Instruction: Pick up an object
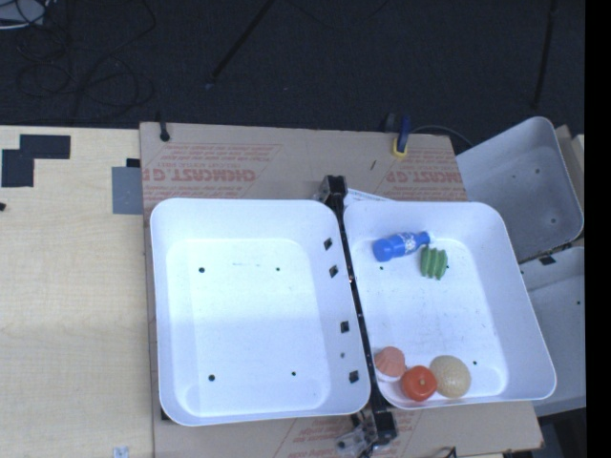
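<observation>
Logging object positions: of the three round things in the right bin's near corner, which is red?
The middle one, the red ball, between the pink ball and the beige ball.

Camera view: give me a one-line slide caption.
Two white bins; the right one holds a blue bottle, green toy and three round items.

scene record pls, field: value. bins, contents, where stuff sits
left bin: white, shallow
right bin: white, shallow, holds five items
far group: blue bottle lying on its side, green ridged object just right of it
near group: pink round object, red tomato-like ball, beige ball, clustered at the near edge
base: cardboard sheet under both bins
</observation>
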Robot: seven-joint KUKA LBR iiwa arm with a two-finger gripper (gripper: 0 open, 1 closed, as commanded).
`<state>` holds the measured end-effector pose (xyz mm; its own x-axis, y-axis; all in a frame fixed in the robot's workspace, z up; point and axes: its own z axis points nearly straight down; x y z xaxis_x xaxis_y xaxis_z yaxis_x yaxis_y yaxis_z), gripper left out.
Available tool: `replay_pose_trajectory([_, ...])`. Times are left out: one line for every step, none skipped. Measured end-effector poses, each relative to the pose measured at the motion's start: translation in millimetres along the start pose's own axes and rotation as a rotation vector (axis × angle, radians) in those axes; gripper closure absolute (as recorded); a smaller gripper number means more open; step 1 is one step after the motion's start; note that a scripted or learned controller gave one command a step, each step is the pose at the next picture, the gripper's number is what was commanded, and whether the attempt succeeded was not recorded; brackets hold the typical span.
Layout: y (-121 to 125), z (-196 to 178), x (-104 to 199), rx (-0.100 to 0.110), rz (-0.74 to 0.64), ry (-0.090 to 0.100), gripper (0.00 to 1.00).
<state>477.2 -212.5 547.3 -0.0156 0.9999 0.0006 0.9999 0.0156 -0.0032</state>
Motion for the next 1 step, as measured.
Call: replay_pose_trajectory([-1.1, 10.3, -0.5, 0.0, 0.004, 0.0, 1.0])
